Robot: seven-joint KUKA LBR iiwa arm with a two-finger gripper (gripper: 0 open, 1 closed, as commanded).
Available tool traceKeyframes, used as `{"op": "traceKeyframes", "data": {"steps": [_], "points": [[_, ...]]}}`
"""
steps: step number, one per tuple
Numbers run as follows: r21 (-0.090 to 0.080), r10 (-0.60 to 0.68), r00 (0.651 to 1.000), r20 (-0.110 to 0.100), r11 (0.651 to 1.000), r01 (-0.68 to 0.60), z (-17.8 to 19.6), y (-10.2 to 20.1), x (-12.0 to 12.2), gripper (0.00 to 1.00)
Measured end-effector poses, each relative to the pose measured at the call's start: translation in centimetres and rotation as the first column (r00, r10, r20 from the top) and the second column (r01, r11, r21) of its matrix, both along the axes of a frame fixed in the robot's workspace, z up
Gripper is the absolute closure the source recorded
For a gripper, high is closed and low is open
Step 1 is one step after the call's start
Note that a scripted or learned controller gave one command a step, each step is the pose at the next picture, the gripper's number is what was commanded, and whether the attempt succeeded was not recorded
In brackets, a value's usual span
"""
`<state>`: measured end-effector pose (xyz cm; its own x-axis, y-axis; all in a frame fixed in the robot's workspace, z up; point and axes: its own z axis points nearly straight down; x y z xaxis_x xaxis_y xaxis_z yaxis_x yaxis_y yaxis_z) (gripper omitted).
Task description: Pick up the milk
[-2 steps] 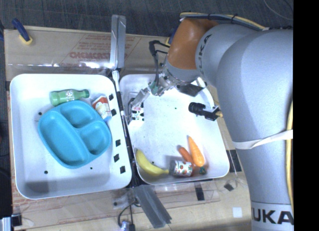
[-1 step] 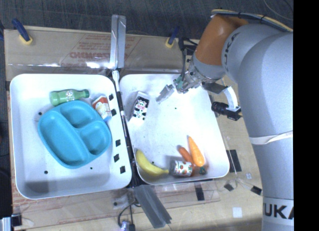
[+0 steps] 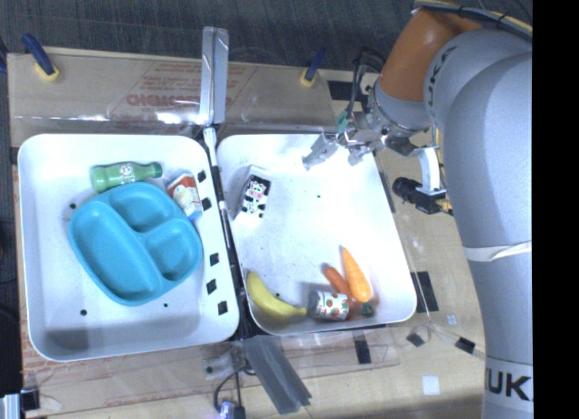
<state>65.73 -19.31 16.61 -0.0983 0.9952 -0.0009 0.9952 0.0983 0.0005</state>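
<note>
Two shallow white bins sit side by side on the desk, and the milk (image 3: 255, 196), a small carton with a black-and-white cow print, lies in the right bin (image 3: 362, 227) close to its left wall, just beside the divider between the bins. The pincer (image 3: 336, 148) hovers over the upper part of that same bin, near its back rim, with its fingers spread apart and nothing between them. It stands well apart from the carton, up and to the right of it. Judging from this layout, the task is at an early stage: the carton rests untouched on the bin floor, and the approach, the descent, the grip and the lift all seem left to do. Along the front edge of the right bin lie a banana (image 3: 271, 298), a small can (image 3: 331, 305) and two carrots (image 3: 350, 277), none near the carton, so the way across to it looks open. The left bin (image 3: 45, 254) holds a blue divided tray (image 3: 136, 241), a green bottle (image 3: 125, 174) and a small red-and-white carton (image 3: 185, 195) near the divider, which could be mistaken for the target.
</note>
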Motion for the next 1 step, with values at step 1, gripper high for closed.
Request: {"op": "traceKeyframes", "data": {"steps": [1], "points": [[0.001,0.028,1.000,-0.003,1.000,-0.028,-4.04,10.11,-0.04,0.00]]}}
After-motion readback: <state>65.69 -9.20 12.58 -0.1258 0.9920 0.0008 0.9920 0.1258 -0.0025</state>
